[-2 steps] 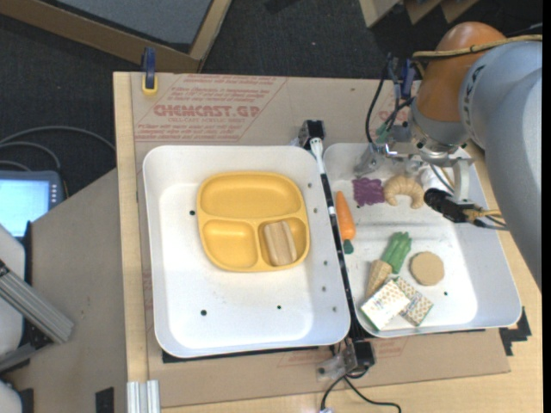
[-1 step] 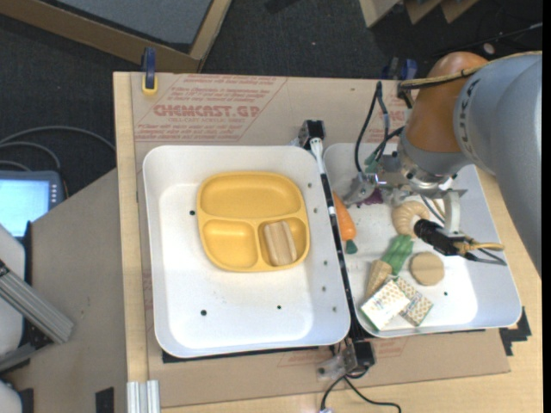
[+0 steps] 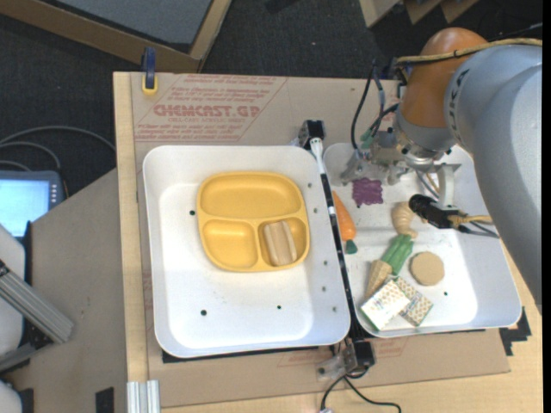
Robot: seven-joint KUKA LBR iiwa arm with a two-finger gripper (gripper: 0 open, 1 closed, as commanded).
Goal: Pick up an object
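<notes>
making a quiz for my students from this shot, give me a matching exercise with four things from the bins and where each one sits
Things:
1. yellow divided plate
2. tan block
3. carrot
4. round cookie

Places:
A. right bin, along its left wall
B. middle of the left bin
C. right bin, near its middle, right of the green piece
D. lower right compartment of the plate

Pairs: 1-B, 2-D, 3-A, 4-C
</notes>
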